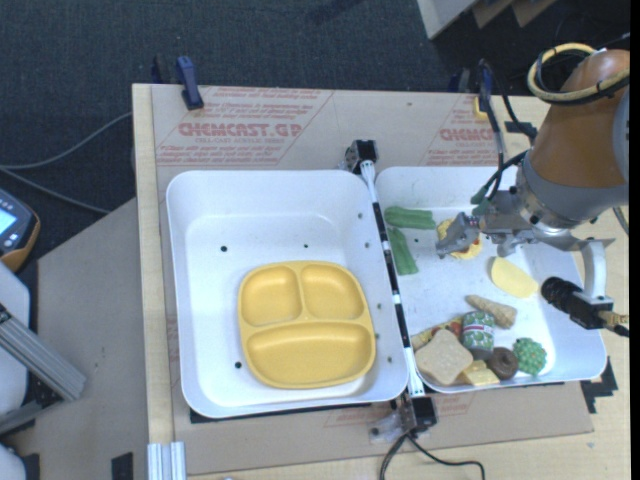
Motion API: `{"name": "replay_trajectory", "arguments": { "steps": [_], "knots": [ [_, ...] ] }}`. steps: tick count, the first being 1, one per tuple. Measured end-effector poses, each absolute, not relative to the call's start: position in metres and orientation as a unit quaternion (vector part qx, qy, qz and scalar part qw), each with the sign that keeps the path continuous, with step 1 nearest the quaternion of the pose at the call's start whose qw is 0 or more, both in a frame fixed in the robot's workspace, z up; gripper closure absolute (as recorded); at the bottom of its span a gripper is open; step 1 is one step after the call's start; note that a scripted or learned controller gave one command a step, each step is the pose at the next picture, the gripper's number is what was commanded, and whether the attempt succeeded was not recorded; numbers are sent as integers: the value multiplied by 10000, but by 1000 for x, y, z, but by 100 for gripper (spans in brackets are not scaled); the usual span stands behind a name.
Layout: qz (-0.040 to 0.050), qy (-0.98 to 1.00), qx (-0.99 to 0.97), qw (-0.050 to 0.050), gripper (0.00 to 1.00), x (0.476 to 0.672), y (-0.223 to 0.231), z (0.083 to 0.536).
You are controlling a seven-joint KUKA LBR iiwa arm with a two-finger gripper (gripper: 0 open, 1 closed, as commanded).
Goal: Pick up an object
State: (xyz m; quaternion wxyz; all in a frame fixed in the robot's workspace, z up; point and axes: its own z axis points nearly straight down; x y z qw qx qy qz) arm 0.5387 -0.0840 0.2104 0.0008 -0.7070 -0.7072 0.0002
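Toy bread slice (442, 357) lies at the right bin's lower edge; up-frame, the claw (458, 239) sits over a yellow-orange toy piece (466, 250), seemingly touching it; its grip cannot be told.

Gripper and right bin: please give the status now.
Gripper low in right bin, over a yellow-orange piece; grasp unclear. Green strips beside it. Yellow tray in left bin, apart.
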Motion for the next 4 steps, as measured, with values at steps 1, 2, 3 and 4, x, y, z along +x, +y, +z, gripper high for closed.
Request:
{"name": "replay_trajectory", "arguments": {
  "steps": [1, 2, 3, 4],
  "knots": [
    [-10, -7070, -7072, -42, 0, 498, -130, 96],
    [-23, -7083, -7059, -56, 0, 603, -154, 109],
    [12, -7053, -7089, 19, 0, 536, -187, 84],
    [-28, -7081, -7061, -71, 0, 606, -203, 165]
  ]
}}
